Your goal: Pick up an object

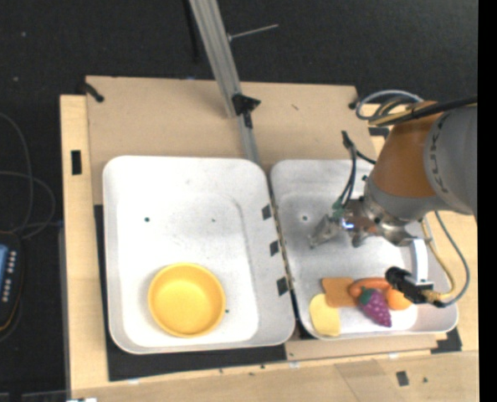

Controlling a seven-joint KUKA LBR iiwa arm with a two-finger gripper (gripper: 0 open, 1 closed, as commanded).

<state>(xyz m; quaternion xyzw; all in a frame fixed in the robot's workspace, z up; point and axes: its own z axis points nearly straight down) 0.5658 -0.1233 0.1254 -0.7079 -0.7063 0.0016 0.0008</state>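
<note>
Candidate objects cluster in right bin's (292, 182) near corner: purple grapes (376, 307), orange piece (339, 290), yellow chunk (325, 316), touching each other. End effector (336, 229) hangs over bare floor mid-bin, apart from them, gripping nothing; opening can't tell. Yellow bowl (187, 299) alone in left bin (123, 191).

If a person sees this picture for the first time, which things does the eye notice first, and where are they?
The yellow bowl stands out first, alone near the front of the left bin. Next comes the grey arm with its orange band, reaching in from the right over the right bin, with the gripper above the bin's middle. Last is a small colourful cluster along that bin's front edge, among it purple grapes and a pale yellow piece.
</note>
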